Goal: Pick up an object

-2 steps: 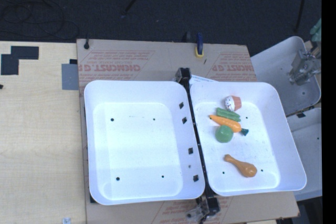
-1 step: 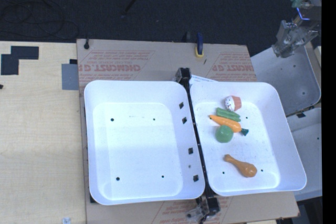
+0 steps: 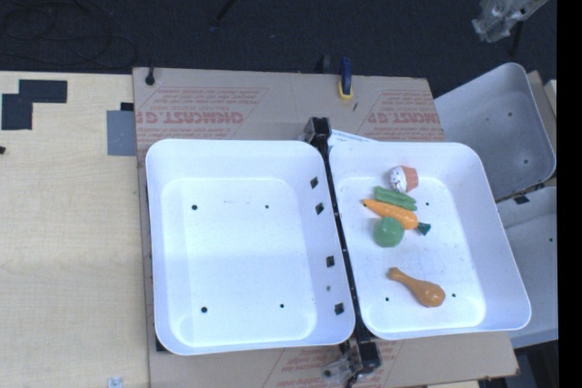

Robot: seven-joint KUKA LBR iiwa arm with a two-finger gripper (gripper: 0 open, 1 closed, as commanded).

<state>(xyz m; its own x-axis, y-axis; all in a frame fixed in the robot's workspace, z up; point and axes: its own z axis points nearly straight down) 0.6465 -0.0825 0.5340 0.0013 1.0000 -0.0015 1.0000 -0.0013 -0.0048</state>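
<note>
Right bin: shallow white plastic bin [image 3: 473, 195], well below the gripper.
Gripper: metal two-finger gripper [image 3: 503, 6], raised; state — cannot tell.
Targets: clustered orange carrot [image 3: 391, 212], green ball [image 3: 388, 233]; tan drumstick [image 3: 418, 287] apart.
Risk: crowding may cause a miss.

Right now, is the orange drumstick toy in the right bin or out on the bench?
In the bin. The drumstick toy lies flat on the right bin floor, near its front, apart from the other toys.

Bright even light, glaring bins [image 3: 236, 161], dark background
</note>
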